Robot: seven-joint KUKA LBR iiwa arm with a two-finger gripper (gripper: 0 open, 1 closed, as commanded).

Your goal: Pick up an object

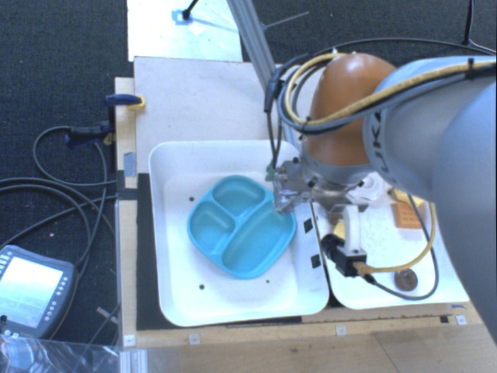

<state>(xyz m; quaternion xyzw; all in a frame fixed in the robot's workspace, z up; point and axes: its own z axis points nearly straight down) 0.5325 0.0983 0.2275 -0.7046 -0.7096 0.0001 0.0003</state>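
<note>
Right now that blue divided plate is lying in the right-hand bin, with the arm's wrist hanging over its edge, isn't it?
Not quite: the blue divided plate lies in the left bin, not the right one. The camera view shows it there, with the arm's wrist over the plate's right edge.

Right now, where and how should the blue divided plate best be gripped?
Probably by its raised outer rim, coming down from above. The blue divided plate lies flat in the left bin, so the thin rim is the easiest part to pinch; its right edge lies beside the gripper.
</note>
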